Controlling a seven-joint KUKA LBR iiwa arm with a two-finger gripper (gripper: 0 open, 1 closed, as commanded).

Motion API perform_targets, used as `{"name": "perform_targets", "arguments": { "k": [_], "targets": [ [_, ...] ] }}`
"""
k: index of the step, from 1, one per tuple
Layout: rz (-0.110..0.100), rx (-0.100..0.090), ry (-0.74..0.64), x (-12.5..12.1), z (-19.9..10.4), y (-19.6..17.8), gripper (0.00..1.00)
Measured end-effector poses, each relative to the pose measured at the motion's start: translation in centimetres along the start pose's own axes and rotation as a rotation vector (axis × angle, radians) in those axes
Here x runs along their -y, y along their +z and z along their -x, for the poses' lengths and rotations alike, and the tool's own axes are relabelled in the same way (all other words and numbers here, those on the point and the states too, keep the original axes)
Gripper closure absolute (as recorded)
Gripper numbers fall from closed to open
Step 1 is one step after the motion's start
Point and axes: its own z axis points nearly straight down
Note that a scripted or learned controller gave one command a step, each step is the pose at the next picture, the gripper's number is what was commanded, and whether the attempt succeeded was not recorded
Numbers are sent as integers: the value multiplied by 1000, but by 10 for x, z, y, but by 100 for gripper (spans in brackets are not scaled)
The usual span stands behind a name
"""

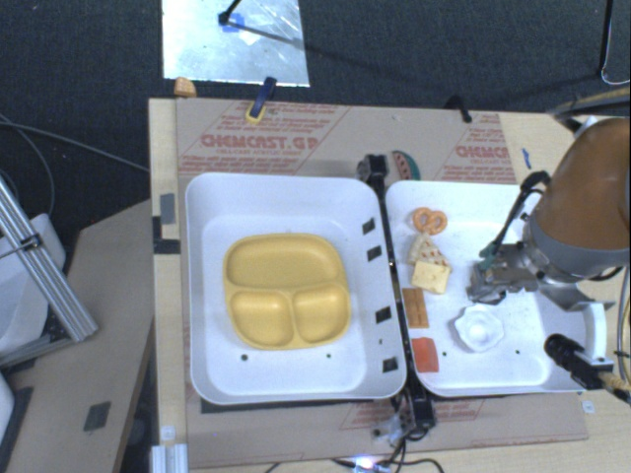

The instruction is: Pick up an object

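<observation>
gripper (490, 286) low in right bin (513, 377), just above white cup (478, 328)

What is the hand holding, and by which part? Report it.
Cannot be told. The hand sits low in the right bin, just above the white cup-like object; no object is visibly gripped.

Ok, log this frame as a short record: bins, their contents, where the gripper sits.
left bin: holds a yellow divided plate, three compartments
right bin: holds food pieces
pretzel: near the far left of the right bin
cheese pieces: just below the pretzel
brown strip: along the bin's left wall
red piece: near left corner
white cup-like object: middle of the bin
gripper: over the right bin, just above the white object
arm: enters from the right
</observation>
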Motion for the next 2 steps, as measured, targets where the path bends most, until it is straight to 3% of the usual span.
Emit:
{"name": "perform_targets", "arguments": {
  "k": [1, 2],
  "targets": [
    [-1, -3, -9, -3, -57, -10, 100],
    [-6, -3, -9, -10, -125, 12, 100]
  ]
}}
